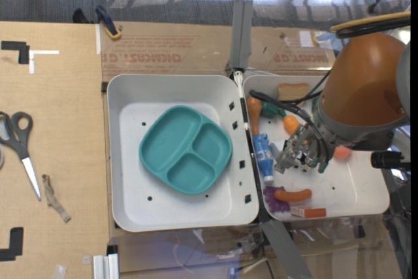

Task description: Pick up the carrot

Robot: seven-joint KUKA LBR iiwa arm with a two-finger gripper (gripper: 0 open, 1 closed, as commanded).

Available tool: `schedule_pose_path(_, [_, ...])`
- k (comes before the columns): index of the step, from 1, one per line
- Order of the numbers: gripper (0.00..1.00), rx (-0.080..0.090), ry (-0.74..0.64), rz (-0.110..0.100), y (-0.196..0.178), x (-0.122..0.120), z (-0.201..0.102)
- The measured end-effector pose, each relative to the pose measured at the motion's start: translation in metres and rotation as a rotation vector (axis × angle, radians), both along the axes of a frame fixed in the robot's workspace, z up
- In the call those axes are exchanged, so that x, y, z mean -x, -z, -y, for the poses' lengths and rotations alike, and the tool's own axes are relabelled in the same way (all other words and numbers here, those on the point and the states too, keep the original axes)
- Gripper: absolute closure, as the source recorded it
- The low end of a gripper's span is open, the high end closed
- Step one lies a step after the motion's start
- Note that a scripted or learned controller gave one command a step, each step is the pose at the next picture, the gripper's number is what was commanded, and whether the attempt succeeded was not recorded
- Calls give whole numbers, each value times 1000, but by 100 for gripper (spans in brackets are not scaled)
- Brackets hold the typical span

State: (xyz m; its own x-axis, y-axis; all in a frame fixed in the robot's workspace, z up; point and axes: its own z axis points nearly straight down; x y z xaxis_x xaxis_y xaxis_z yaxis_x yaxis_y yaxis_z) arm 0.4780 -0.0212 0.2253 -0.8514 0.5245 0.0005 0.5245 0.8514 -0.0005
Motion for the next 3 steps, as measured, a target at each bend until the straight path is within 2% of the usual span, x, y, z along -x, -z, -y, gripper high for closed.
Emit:
schedule_pose_path(1, [100,1,146,1,-48,-1,-57])
schedule_pose_path(2, [100,1,-4,3,-173,-17,7])
schedule_pose_path(3, [100,2,185,3,-195,-97,55])
